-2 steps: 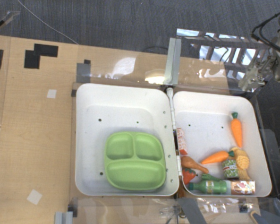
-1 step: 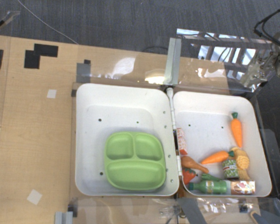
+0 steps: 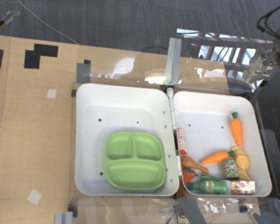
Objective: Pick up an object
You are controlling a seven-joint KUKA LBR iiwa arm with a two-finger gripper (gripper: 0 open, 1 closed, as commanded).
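Toy food is crowding the lower part of the right bin (image 3: 211, 109); one upright carrot (image 3: 237, 130) is lying apart toward the right. That is looking like the cleanest target. The gripper (image 3: 262, 64) is hanging at upper right; whether it is holding anything, I cannot tell.

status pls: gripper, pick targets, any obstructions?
Gripper up at far right corner, above the bench, off the bins. Right bin: two carrots, green bottle, other toys crowded at near edge. Left bin: green divided plate.
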